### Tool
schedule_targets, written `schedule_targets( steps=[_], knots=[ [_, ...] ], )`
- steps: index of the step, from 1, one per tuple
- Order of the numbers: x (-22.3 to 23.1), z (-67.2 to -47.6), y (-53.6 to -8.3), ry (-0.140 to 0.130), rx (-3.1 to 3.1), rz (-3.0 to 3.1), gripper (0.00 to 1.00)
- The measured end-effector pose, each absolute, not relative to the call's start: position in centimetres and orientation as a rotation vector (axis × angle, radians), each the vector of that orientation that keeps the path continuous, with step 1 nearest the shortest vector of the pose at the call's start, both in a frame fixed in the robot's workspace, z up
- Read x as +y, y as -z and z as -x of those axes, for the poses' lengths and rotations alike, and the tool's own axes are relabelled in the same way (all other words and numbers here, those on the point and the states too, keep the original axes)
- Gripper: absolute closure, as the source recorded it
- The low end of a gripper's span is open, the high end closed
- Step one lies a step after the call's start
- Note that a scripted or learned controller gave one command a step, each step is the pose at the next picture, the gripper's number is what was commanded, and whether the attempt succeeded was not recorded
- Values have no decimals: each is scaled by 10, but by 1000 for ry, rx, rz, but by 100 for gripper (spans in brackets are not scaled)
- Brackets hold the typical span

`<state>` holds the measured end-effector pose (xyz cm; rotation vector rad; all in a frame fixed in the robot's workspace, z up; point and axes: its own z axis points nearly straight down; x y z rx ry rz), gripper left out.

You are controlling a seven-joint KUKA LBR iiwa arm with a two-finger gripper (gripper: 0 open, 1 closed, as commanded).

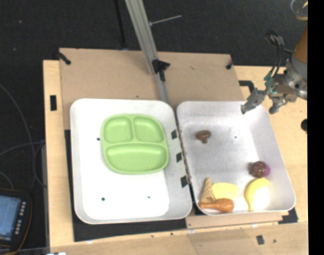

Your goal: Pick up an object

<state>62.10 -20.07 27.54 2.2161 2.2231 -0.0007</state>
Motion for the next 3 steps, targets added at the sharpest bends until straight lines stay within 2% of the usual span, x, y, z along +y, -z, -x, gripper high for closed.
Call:
schedule_targets(
  steps=[1,3],
  knots=[
    [-201,-621,-275,2,2224,-2215,0],
    [-216,-627,-166,6,2222,-2224,0]
  ],
)
